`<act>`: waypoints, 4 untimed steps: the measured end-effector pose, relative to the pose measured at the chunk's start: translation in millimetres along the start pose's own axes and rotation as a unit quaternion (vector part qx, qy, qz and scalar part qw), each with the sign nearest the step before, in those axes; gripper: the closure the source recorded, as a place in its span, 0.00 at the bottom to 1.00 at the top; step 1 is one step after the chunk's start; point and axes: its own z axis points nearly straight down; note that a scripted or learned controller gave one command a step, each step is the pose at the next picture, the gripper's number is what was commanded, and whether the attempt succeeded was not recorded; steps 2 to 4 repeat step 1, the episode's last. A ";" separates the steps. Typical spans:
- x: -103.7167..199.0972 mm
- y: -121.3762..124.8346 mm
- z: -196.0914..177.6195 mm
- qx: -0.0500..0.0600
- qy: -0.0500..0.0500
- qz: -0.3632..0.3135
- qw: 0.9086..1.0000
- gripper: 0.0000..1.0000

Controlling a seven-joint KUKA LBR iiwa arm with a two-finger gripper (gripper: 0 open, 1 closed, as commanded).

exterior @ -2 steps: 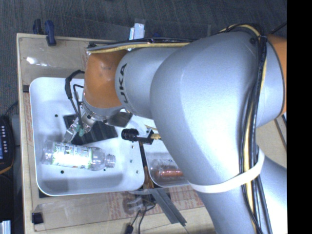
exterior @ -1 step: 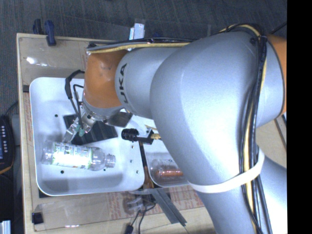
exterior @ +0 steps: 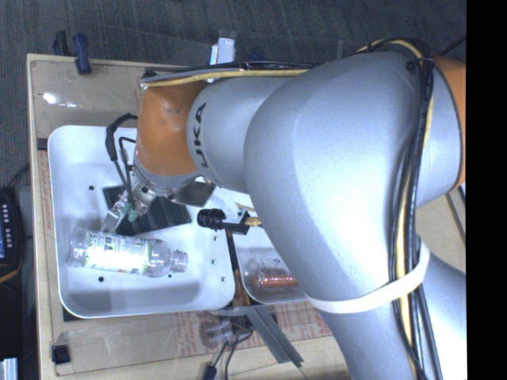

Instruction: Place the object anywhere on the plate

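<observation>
Arm casing (exterior: 333,172), grey and rounded, takes up the middle and right of the camera view, reaching in from the right and hiding much of the table (exterior: 87,93) behind it. Its orange band (exterior: 162,133) sits above the wrist, over the far part of the bin on the view's left (exterior: 57,212). Below the band the tool (exterior: 123,206) points down and leftward into that bin, low over its white floor. Whether the tool is spread or pressed together cannot be told from this angle, and nothing can be seen pinched in it.

A clear plastic bottle (exterior: 119,253) lies on its side in the near half of the same bin, cap end towards the right, with a pale label around its middle. The tool is just above the bottle in the picture, very near its upper edge; whether the two touch is not clear. A few small dark spots mark the bin floor around them.

The second bin (exterior: 247,294) shows as a curved white rim under the arm. Inside it lies a clear item with a copper-coloured middle (exterior: 271,279), partly hidden by the arm.

Two blue clamps (exterior: 79,46) grip the far left edge of the table, and dark carpet (exterior: 119,6) lies beyond.
</observation>
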 end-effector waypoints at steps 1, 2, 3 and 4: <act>0.0 0.0 0.0 0.000 0.000 0.000 1.000 0.00; 0.0 0.0 0.0 0.000 0.000 0.000 1.000 0.00; 0.0 0.0 0.0 0.000 0.000 0.000 1.000 0.00; 0.0 0.0 0.0 0.000 0.000 0.000 1.000 0.00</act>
